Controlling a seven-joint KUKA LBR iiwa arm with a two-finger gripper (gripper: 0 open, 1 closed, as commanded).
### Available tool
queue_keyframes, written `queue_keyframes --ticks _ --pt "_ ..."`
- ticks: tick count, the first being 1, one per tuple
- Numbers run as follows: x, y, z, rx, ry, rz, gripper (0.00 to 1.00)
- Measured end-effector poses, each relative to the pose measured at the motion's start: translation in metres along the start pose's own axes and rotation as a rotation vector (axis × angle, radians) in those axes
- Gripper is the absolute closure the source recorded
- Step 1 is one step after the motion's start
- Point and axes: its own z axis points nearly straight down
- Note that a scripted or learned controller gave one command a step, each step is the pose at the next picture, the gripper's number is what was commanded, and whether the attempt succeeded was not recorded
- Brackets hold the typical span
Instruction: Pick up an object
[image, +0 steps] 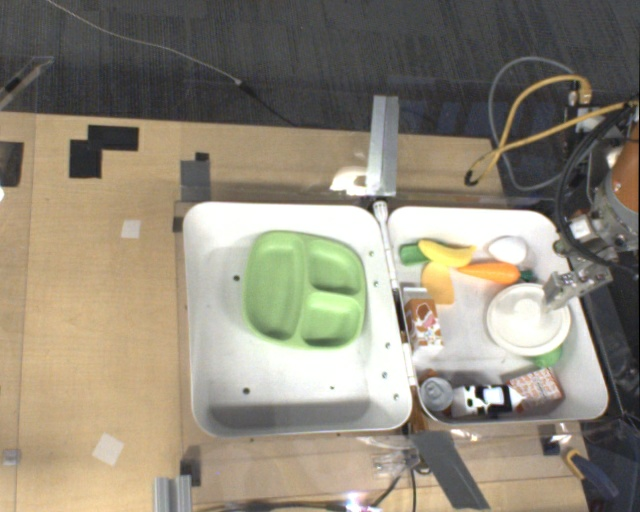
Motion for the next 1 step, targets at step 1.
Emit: queue_keyframes --ticks 1 --pt "0.0245 0.0529 0.0442 -0.006 -0.001 -0.316 1.00"
